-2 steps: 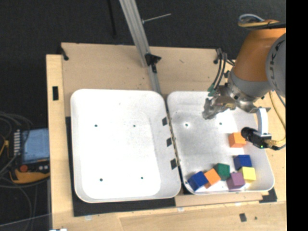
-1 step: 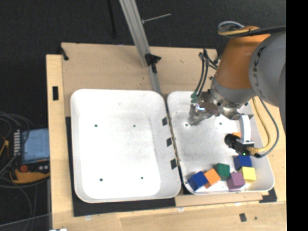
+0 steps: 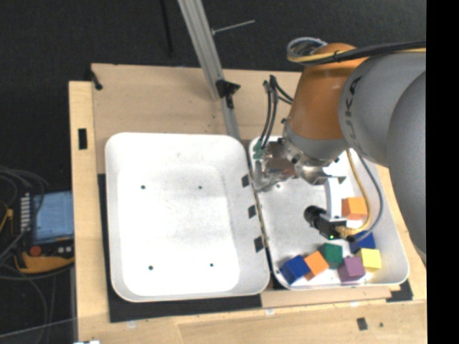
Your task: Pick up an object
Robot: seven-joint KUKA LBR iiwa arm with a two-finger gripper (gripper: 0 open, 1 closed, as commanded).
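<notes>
My gripper (image 3: 267,172) hangs low over the right bin (image 3: 287,213), close to that bin's left wall and far corner. The grey arm with its orange band covers the bin's far part. Several small blocks lie along the near side of this bin: a blue block (image 3: 294,268), an orange block (image 3: 316,262), a green block (image 3: 332,253), a purple block (image 3: 351,268), a yellow block (image 3: 371,259) and a second blue block (image 3: 366,240). Another orange block (image 3: 353,208) sits by the right wall. All of them lie apart from the gripper.
The left bin (image 3: 179,213) stands beside the right one, and their walls meet under the gripper. A slanted metal post (image 3: 204,41) rises behind the bins. A blue box (image 3: 54,217) and cables lie off the bench at the left.
</notes>
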